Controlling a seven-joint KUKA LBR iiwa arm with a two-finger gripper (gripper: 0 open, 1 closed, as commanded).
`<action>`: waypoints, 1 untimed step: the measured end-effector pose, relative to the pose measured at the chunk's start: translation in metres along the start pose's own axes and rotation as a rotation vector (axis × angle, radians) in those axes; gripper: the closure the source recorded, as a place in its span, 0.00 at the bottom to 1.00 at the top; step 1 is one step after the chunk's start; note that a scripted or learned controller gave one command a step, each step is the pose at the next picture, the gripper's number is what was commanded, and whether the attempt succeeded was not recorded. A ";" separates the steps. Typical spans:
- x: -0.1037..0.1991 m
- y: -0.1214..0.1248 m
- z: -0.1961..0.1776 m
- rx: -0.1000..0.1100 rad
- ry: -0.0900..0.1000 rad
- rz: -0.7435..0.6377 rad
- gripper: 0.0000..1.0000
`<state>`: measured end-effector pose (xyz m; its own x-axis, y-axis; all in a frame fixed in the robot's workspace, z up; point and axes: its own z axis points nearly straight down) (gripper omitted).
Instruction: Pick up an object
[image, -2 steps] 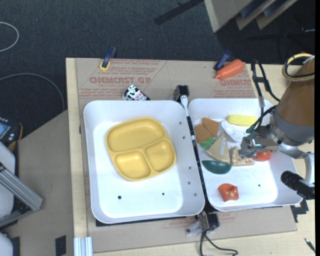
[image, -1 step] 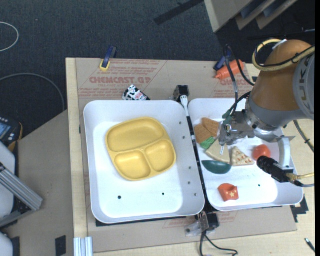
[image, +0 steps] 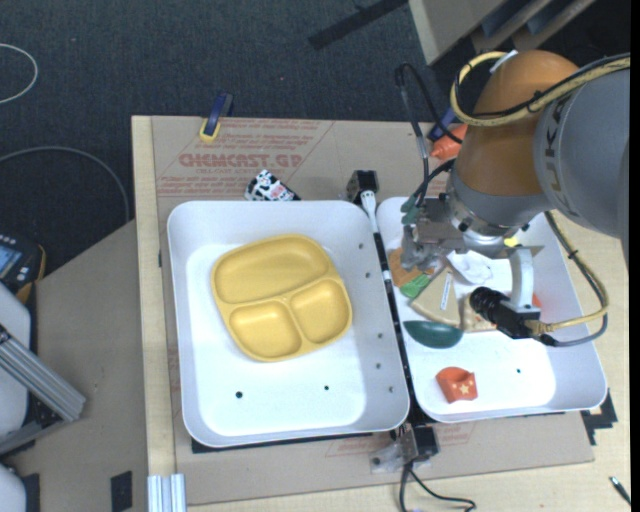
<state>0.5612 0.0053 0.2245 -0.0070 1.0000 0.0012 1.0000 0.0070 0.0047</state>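
Overhead, the arm's hand (image: 432, 243) sits low in the right bin (image: 570, 385), over a heap of small things; whether it is wide or narrow cannot be told. A teal spoon (image: 433, 333) lies just below the hand, a red piece (image: 456, 384) further below. Left of the hand, the other bin (image: 200, 400) holds a yellow divided plate (image: 281, 296).
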 end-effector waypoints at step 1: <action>0.013 0.033 0.006 0.000 -0.002 0.004 1.00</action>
<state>0.5944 0.0190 0.2188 -0.0031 1.0000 -0.0003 1.0000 0.0031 0.0045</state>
